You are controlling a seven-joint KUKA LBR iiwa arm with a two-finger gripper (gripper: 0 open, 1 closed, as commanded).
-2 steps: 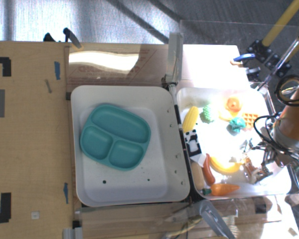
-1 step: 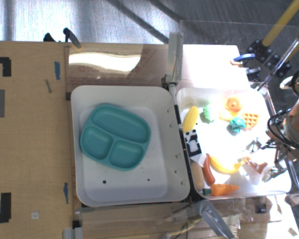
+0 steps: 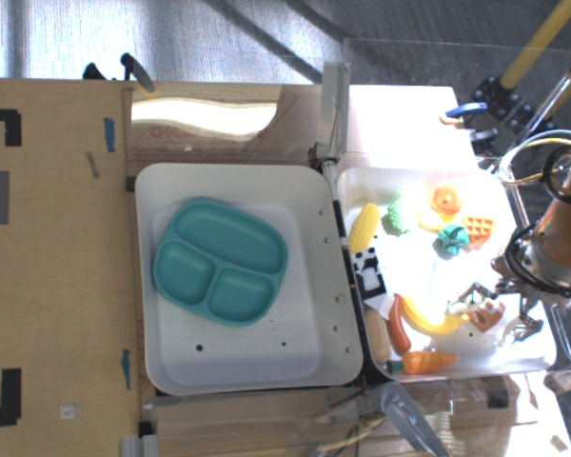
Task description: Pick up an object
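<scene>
Two white bins sit side by side: the left bin (image 3: 171, 350) holds a smooth teal compartment plate (image 3: 221, 261); the glossy right bin (image 3: 533, 355) holds plastic toy food, including a curved banana (image 3: 426, 320), corn cob (image 3: 364, 227) and carrot (image 3: 426, 361). Gripper (image 3: 490, 305) hangs beside the banana, grip unclear.

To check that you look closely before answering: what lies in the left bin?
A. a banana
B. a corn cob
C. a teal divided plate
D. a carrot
C: the teal divided plate lies alone in the left bin, while the toy foods sit in the right bin.
</scene>
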